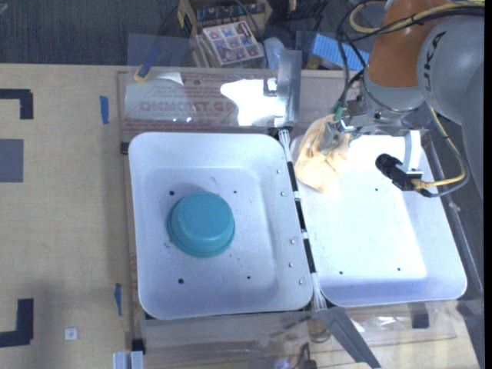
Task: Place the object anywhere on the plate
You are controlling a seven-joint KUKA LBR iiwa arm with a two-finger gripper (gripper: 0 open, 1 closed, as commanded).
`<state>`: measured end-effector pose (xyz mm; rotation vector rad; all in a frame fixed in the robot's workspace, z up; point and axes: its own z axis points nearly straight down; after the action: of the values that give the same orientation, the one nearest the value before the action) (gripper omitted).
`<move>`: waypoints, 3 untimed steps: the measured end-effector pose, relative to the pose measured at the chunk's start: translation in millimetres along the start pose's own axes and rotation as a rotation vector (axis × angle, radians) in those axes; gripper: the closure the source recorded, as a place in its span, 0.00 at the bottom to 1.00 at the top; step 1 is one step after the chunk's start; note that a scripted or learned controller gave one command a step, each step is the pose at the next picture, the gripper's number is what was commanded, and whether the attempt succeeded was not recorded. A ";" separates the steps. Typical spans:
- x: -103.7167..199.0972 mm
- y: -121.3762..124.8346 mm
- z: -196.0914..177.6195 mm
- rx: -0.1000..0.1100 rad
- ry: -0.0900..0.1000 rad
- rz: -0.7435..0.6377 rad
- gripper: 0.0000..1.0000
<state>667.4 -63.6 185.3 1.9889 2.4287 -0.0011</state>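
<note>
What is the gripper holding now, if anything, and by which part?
It cannot be told. The gripper sits at the upper right end of the pale yellow soft object in the right bin, hiding the contact.

Bare left bin point(157, 279) around plate point(201, 223)

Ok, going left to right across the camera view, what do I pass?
Teal plate, in the left bin → yellow object, at the far left corner of the right bin → grey arm.
</note>
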 end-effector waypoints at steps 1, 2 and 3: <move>-0.4 1.0 -40.4 -0.003 0.000 -0.001 1.00; 47.5 -31.4 -36.5 0.000 0.002 -0.401 1.00; 83.8 -56.9 -29.7 -0.002 0.002 -0.798 1.00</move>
<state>595.0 7.4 214.7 0.8890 3.0119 0.0018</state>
